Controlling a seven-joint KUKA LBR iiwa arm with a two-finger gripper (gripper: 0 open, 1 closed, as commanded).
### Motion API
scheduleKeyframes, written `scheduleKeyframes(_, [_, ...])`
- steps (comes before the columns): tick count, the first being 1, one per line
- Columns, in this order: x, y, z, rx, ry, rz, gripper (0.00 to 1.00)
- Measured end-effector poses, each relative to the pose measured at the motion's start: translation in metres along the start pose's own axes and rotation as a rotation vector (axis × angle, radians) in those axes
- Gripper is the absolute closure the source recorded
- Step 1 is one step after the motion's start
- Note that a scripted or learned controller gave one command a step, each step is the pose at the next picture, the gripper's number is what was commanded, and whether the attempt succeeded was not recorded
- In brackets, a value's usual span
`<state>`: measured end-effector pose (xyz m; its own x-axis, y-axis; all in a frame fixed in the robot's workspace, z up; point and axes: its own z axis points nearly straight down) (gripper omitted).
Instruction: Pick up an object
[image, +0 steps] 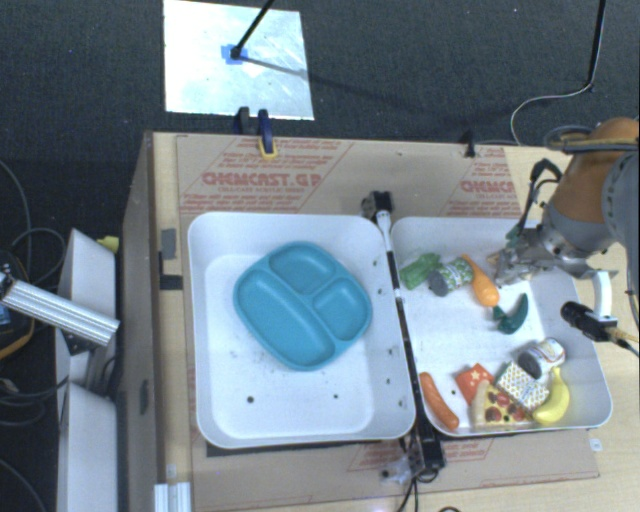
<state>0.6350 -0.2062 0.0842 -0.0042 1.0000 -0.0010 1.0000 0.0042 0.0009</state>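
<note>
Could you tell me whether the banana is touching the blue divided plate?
Apart. The camera view shows the banana in the right bin's near corner, while the blue divided plate lies in the left bin, with both bins' rims between them.

Gripper (508, 258) over right bin (600, 400) — beside carrot (484, 285); blue tray (302, 303) left.

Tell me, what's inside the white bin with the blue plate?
Inside the left bin lies the blue divided plate, with nothing showing in its three sections. Around it the bin floor has just a few dark specks. Whatever is under the plate is covered.
</note>
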Motion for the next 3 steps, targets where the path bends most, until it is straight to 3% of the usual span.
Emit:
scheduleKeyframes(1, [0.0, -0.017, -0.001, -0.001, -0.001, 0.002, 1.0])
scheduleKeyframes(2, [0.0, -0.017, -0.001, -0.001, -0.001, 0.001, 0.0])
scheduleKeyframes(3, [0.0, 0.033, -0.001, -0.001, 0.001, 0.001, 0.0])
